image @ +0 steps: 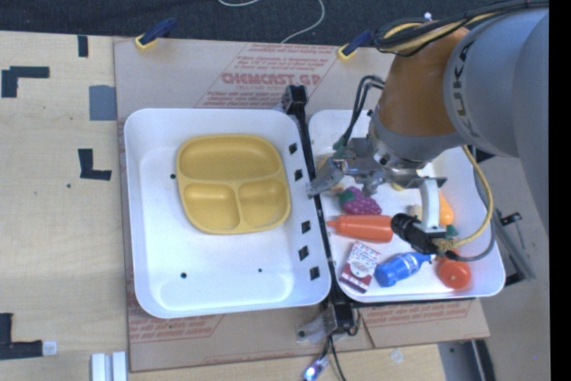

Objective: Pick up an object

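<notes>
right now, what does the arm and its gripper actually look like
The arm is a thick, rounded grey body with dark lettering on its side. An orange band wraps it above the wrist. Black and yellow cables run along the top of the band, and another loops down near the right bin's edge. The gripper is a compact silver-grey metal assembly.

Arm reaching in over the right bin (482, 285), end effector (357, 177) low above the purple grapes (360, 202). Just beside them lie an orange bottle (362, 227), a blue bottle (400, 268), a red-and-white packet (359, 267) and a tomato (453, 274). Left bin (147, 219) holds a yellow divided tray (234, 183).
</notes>
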### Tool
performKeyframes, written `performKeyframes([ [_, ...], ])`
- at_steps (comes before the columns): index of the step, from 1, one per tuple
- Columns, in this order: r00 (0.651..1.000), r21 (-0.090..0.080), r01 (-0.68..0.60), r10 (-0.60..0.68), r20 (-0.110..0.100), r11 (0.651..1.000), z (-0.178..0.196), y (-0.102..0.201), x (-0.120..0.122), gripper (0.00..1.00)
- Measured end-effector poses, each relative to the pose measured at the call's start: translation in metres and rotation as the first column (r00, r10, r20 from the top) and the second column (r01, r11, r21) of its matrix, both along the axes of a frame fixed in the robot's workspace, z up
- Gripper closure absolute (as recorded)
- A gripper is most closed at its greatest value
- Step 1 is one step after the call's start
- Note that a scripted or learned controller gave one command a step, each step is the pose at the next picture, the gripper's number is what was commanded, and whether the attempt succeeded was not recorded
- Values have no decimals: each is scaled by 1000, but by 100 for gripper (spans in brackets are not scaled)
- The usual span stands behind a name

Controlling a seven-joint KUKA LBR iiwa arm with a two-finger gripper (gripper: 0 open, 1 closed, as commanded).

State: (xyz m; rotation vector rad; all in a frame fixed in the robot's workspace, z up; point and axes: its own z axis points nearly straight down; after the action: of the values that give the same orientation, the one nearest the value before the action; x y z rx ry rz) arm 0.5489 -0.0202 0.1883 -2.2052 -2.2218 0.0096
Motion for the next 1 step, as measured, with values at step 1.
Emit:
performKeyframes([
  [1, 1000, -2, 5, -5, 2, 1000, -5, 35, -62, 0],
])
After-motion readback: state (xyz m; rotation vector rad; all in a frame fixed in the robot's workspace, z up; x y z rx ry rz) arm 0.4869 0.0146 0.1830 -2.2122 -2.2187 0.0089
